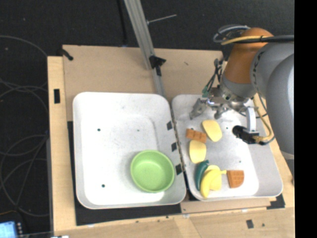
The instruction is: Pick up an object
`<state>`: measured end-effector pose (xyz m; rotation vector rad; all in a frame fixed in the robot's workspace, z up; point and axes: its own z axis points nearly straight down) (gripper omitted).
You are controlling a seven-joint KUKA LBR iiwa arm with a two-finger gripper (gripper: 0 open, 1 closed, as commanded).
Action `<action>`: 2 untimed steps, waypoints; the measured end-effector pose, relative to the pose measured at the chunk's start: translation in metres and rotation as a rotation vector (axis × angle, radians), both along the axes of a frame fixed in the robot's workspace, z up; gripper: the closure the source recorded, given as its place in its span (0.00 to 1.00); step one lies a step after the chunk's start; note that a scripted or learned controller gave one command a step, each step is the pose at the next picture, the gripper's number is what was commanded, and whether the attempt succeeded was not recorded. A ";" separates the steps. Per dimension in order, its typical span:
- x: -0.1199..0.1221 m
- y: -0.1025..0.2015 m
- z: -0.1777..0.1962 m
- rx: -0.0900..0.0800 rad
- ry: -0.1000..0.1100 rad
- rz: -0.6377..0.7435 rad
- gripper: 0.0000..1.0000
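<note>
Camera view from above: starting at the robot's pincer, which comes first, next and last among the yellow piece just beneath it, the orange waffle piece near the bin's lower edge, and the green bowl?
From the pincer:
1. Yellow piece, right bin, just below it.
2. Orange waffle piece, right bin's lower edge.
3. Green bowl, left bin, lower right corner.

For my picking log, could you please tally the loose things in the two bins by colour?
Yellow: 3
Orange: 2
Green: 1, the bowl
Teal: 1
Total: 7
</note>
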<state>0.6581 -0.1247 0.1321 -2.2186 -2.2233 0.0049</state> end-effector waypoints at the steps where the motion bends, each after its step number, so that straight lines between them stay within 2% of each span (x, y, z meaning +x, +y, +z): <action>1: 0.001 -0.001 -0.031 -0.002 -0.006 0.000 0.00; 2: 0.002 -0.002 -0.018 -0.002 -0.010 0.000 1.00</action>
